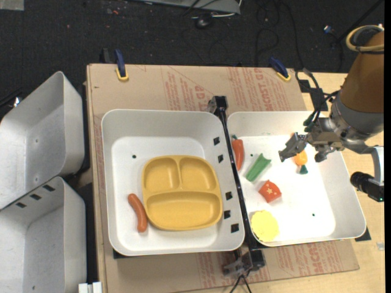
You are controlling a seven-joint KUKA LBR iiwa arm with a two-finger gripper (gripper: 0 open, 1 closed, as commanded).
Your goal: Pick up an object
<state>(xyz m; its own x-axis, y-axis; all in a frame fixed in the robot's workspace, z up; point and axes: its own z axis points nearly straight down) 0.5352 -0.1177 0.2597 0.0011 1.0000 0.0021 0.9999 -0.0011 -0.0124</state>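
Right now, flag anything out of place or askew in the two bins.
The sausage lies on the left bin floor beside the yellow divided plate, not on it. A red pepper leans against the right bin's left wall.

Bright, even overhead light; the white bins (116, 133) glare slightly, shadows are soft, the dark floor (55, 35) looks grainy, focus mildly soft

Bench (183, 84): brown board surface. Two shallow white bins rest directly on it, left bin (116, 182) at nine o'clock, right bin (342, 212) at three.
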